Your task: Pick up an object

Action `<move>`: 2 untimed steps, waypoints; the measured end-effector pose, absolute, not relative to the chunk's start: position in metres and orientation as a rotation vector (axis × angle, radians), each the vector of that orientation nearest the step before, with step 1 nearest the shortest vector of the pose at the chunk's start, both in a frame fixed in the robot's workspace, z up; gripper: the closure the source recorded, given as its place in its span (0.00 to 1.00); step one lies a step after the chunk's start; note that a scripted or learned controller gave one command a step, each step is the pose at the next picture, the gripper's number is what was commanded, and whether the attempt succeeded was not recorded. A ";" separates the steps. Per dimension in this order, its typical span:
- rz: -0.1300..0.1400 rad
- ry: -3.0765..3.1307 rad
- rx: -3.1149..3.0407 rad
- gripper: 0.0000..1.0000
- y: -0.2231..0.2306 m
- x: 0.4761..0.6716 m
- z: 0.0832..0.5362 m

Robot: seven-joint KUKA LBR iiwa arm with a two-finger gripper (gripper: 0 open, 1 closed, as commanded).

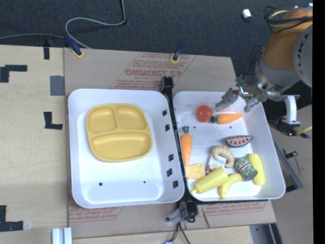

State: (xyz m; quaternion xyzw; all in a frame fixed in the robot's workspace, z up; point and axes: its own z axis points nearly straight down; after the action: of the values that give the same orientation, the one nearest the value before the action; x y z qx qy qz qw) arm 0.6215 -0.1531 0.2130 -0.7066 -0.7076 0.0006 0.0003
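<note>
Grey gripper (237, 101) — fingers spread — just above small carrot (228, 118)

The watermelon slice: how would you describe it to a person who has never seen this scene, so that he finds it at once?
Look in the right white bin, the one crowded with toy food. Near its right wall, below the small carrot and above the croissant, lies the watermelon slice. It is the only red wedge with dark seeds and a dark rind; the tomato is round and plain.
</note>
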 end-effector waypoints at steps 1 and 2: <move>-0.001 -2.223 -2.219 0.00 -0.111 0.608 0.085; -0.002 -2.225 -2.221 1.00 -0.112 0.608 0.095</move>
State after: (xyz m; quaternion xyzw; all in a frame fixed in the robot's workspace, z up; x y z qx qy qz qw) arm 0.6083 -0.1115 0.0951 -0.7065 -0.7077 -0.0006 -0.0010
